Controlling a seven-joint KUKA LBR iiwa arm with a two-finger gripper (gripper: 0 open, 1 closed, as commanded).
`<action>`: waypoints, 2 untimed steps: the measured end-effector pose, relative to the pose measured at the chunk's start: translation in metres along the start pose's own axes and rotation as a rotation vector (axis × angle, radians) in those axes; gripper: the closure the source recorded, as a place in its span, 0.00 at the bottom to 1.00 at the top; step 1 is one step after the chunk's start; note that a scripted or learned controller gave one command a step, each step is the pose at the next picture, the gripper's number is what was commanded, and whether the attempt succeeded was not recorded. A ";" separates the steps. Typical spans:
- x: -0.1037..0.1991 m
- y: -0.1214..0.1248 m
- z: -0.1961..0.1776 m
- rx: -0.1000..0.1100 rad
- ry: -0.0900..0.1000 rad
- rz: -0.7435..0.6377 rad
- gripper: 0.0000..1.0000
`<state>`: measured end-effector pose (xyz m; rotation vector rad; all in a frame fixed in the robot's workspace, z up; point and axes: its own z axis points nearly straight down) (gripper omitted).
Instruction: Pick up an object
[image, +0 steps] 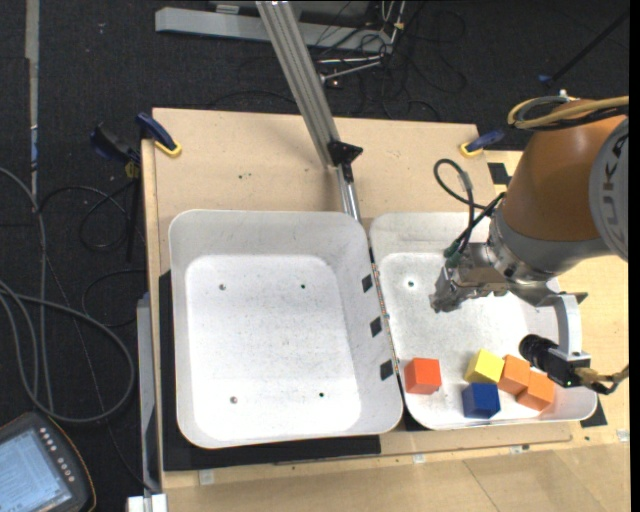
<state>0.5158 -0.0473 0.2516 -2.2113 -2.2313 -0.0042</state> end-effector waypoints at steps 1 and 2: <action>0.049 -0.005 -0.005 0.001 0.000 0.000 1.00; 0.110 -0.012 -0.005 0.003 0.000 0.000 1.00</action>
